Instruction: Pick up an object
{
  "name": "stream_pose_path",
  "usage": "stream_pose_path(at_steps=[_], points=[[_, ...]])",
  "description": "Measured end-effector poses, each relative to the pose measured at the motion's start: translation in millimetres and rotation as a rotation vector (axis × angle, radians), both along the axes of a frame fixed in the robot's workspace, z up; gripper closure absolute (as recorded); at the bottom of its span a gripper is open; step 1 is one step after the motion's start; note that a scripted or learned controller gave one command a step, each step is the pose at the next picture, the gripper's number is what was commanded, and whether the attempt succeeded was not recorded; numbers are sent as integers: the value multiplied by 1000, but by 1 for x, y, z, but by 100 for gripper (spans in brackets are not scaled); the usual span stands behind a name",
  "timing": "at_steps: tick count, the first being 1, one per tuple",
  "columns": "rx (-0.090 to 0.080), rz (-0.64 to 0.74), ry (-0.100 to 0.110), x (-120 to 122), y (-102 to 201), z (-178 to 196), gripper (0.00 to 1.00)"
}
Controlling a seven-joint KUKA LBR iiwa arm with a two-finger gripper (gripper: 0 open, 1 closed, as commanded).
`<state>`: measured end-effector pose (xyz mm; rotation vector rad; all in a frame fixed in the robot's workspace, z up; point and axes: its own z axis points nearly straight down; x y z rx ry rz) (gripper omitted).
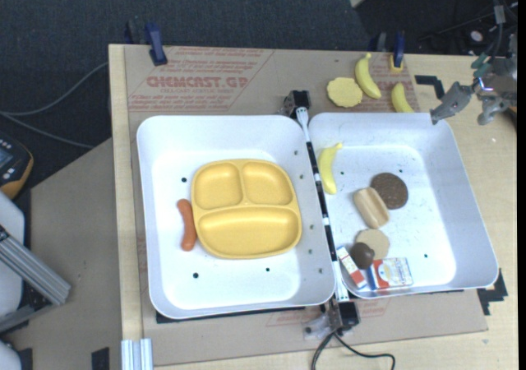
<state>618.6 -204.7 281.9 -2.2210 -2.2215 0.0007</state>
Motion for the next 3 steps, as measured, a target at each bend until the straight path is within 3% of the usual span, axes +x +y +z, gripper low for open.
stream_pose_path(at_steps=[1,2,3], points=[[1,1,5,48,-19,-125,0],[4,-2,3,-11,14,-200,0],[0,7,-6,38,67,-197,0]])
